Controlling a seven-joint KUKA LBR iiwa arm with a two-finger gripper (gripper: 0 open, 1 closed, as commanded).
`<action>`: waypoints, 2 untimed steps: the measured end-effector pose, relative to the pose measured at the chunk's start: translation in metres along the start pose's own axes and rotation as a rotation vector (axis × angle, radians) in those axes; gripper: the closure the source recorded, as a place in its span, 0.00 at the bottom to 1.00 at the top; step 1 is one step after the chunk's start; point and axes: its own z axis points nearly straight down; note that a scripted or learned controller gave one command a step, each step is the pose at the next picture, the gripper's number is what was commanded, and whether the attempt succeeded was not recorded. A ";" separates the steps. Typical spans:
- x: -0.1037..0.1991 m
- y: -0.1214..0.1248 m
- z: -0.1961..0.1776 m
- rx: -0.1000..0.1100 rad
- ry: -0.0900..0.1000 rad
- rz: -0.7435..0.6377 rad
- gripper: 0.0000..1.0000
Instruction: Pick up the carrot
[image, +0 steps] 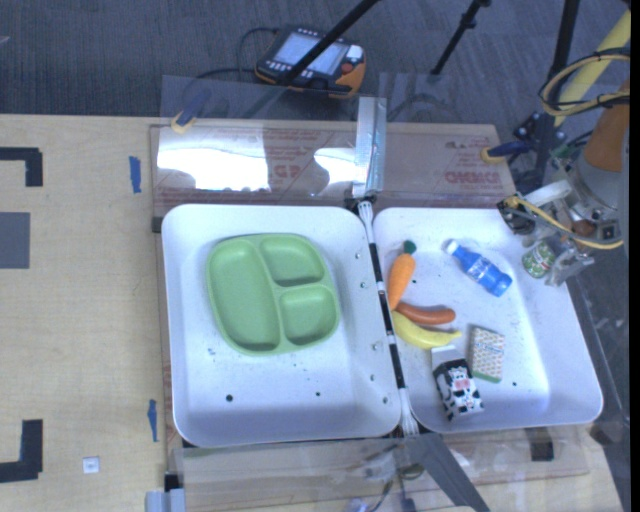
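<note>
We are hovering tool (556, 262) at right bin's far right rim; its opening we cannot tell. Small orange plastic carrot (400, 277) is lying well left of tool, against centre divider, just above red sausage (427, 314). We are advising approaching from above, closing across carrot's narrow body.

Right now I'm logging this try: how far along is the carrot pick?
Nothing looks done yet. The carrot lies in the right bin near the divider, just above the hot dog and banana. In hand: the gripper is at that bin's right rim, apart from the carrot, with the blue bottle between them. Left: cross the bin, close on the carrot and lift it.
</note>
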 end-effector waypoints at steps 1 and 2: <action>0.001 -0.001 -0.010 -0.001 0.000 -0.004 1.00; 0.014 -0.005 0.053 0.007 0.012 -0.006 1.00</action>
